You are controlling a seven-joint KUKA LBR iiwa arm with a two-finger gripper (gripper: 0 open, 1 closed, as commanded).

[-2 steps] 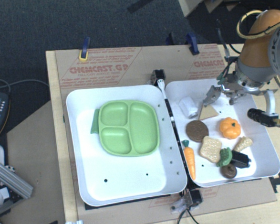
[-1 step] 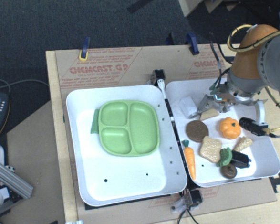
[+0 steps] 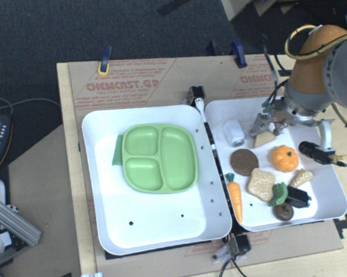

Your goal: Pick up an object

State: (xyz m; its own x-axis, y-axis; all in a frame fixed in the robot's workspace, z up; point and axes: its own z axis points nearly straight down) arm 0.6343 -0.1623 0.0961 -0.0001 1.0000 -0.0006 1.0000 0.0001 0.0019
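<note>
My gripper [image 3: 268, 127] hangs low over the back of the right bin [image 3: 333, 180], open, with its fingers spread. A tan wedge [image 3: 263, 138] lies just under and in front of it; whether the fingers touch it I cannot tell. A white block [image 3: 234, 132] lies to the gripper's left. Nearer the front sit a brown round cookie [image 3: 244, 161], an orange pumpkin-like fruit [image 3: 284, 158], a speckled cracker [image 3: 261, 184], a carrot [image 3: 235, 200], a green broccoli piece [image 3: 278, 191], a black piece [image 3: 298, 198], a brown ring [image 3: 283, 211] and a beige piece [image 3: 301, 177].
The left bin [image 3: 108, 222] holds a green divided plate [image 3: 159, 158]. A raised divider [image 3: 213, 156] separates the two bins. The arm [image 3: 313, 66] reaches in from the right, above the right bin's back corner.
</note>
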